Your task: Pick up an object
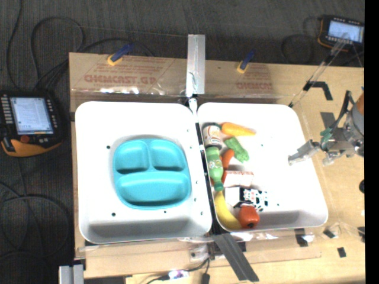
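My gripper point(296, 156) hangs over the right side of the right bin point(296, 215), reaching in from the right edge, with nothing visibly held. The objects lie packed along this bin's left wall, well left of the gripper. An orange carrot point(238, 128) and a can point(212, 135) are at the back. A green vegetable point(239, 148) and a green bottle point(214, 168) come nearer. A red-and-white box point(240, 175), a cow-patterned box point(253, 196), a banana point(222, 210) and a red tomato point(249, 217) lie at the front.
The left bin point(95, 158) holds a blue divided plate point(152, 171). A metal post point(196, 64) stands behind the wall between the two bins. A teach pendant point(28, 123) lies left of the bench. The right bin's bare floor lies below the gripper.
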### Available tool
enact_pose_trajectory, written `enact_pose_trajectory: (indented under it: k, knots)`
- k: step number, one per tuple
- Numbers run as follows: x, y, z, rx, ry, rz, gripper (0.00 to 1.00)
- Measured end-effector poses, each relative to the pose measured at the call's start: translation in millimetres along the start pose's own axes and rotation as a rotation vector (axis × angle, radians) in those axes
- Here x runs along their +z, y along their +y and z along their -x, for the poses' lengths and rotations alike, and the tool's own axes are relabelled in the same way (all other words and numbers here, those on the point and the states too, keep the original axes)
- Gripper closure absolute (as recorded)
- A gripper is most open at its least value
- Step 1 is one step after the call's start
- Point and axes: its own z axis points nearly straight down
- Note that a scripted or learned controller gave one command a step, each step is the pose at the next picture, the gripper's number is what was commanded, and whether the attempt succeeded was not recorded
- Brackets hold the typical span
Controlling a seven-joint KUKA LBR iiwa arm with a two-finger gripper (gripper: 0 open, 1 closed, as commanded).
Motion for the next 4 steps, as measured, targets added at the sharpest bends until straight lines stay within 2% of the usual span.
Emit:
enact_pose_trajectory:
  k: [1, 2, 3, 4]
  knots:
    - [86, 55, -56, 0.091, 0.000, -0.001, 0.00]
    - [161, 82, -95, -0.147, -0.005, 0.010, 0.00]
    - [151, 83, -96, -0.147, -0.003, 0.014, 1.00]
    - [66, 115, -164, -0.146, -0.002, 0.001, 1.00]
